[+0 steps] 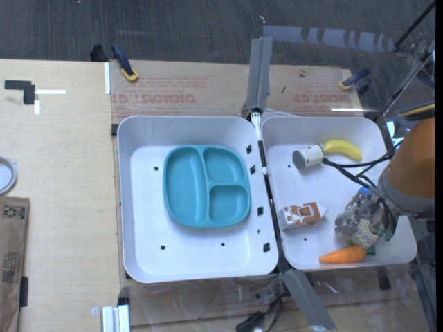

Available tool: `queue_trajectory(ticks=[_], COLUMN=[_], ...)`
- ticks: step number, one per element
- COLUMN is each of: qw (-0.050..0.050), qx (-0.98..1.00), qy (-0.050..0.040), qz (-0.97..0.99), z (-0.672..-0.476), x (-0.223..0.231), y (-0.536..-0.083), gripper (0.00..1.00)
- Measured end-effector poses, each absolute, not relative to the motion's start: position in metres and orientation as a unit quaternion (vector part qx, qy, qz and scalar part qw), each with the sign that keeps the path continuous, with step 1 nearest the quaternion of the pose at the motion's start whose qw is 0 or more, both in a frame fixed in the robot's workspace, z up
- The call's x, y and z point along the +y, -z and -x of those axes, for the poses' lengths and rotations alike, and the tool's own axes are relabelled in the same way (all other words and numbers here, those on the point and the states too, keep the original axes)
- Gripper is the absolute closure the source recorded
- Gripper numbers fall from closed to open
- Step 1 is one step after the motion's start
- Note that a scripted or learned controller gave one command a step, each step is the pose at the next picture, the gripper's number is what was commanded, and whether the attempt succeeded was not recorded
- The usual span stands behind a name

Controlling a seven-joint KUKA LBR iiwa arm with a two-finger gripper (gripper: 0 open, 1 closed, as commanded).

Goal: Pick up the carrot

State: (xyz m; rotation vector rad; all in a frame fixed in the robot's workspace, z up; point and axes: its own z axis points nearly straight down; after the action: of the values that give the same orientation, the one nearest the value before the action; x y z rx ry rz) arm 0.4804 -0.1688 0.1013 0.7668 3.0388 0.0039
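The orange carrot (342, 256) lies near the front edge of the right bin (331, 133), pointing left. My gripper (360, 223) hangs just above and behind it, at the bin's front right, with the arm's orange band (415, 164) above it. The fingertips are lost in the clutter of the wrist and cables.
The right bin also holds a yellow banana (344, 149), a grey cup on its side (307, 157) and a small brown and white carton (301, 215). In the left bin (138, 206) sits a teal divided plate (206, 185). A grey post (259, 75) stands behind the bins.
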Motion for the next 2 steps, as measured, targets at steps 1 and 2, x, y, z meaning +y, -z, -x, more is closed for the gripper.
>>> queue_trajectory(ticks=[1,2], qw=[0.004,0.002], qx=[0.970,0.991], qy=[-0.0012,-0.0002], qz=[-0.244,-0.137], z=[-0.480,-0.504], x=[-0.169,-0.162], y=[-0.101,-0.104], gripper=[0.00,0.00])
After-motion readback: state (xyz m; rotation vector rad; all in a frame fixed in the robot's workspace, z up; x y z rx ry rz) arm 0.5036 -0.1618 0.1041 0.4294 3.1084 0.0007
